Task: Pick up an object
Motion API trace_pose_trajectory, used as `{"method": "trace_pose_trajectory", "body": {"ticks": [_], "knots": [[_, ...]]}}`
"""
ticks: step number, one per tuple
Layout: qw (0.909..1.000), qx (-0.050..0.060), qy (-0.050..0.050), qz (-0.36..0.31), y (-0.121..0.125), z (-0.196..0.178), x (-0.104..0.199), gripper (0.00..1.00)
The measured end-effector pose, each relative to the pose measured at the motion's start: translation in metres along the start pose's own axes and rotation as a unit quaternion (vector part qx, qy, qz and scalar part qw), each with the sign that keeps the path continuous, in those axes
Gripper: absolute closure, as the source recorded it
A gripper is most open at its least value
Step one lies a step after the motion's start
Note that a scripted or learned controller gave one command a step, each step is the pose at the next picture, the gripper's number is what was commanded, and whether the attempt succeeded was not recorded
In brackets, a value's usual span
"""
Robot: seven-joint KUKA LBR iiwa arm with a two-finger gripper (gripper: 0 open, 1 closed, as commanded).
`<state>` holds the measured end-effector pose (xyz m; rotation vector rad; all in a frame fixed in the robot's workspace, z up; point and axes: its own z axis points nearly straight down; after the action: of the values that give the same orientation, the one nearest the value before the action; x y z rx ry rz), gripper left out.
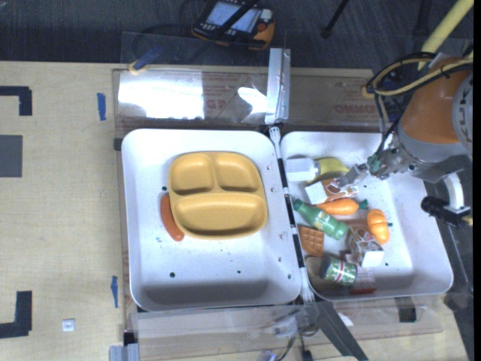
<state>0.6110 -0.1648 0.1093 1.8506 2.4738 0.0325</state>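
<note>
Two white bins are sitting side by side; the right bin (428,273) is serving as landmark. Camera view: the gripper (352,173) is hanging low over that bin's upper middle, the arm reaching in from the bin's right side. Its tips are sitting among the clutter; whether the jaws are apart or closed, cannot tell from this angle.

Likeliest target, by my reading, is the carrot (340,207), lying near the bin's centre just below the gripper. Its long axis is running roughly left to right across the bin, tilted slightly; which end is the tip is not clear. Nothing is visibly held.

Crowding it: a green bottle (322,220) touching or nearly touching below, a banana (328,166) toward the bin's top edge, a white box (299,168) at the top-left corner, a second orange piece (377,225) to the right.

Risks, as judgement: fingers closing along the carrot's length rather than across it, so it is squirting out; or fingers landing on the bottle and nudging the pile instead.
</note>
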Motion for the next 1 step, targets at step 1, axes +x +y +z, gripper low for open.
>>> {"method": "trace_pose_trajectory", "body": {"ticks": [1], "knots": [[0.9951, 0.005, 0.003, -0.098, -0.0418, 0.0030, 0.0193, 0.00]]}}
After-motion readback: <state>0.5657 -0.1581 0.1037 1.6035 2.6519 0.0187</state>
